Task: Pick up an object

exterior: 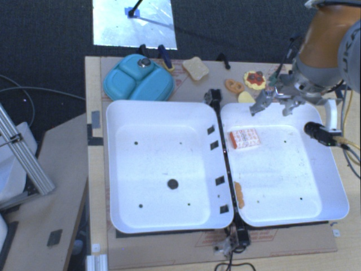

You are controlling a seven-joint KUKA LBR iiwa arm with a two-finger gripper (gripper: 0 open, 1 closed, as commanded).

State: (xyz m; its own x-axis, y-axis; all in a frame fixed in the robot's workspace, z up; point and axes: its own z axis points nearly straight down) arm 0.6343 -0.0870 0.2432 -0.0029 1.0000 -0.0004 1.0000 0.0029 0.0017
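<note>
Over the far rim of the right bin (316, 210), we see the gripper (274, 104) hanging with its two fingers parted and nothing between them. We judge the red-and-white packet (244, 138) to be the likeliest pick: it lies flat near the right bin's left wall, below and to the left of the fingers. A small orange piece (238, 195) rests against the divider further forward. The left bin (130, 208) holds a dark disc (172, 183). The arm (330, 33) leans in from the right, wrist angled down toward the bench.
</note>
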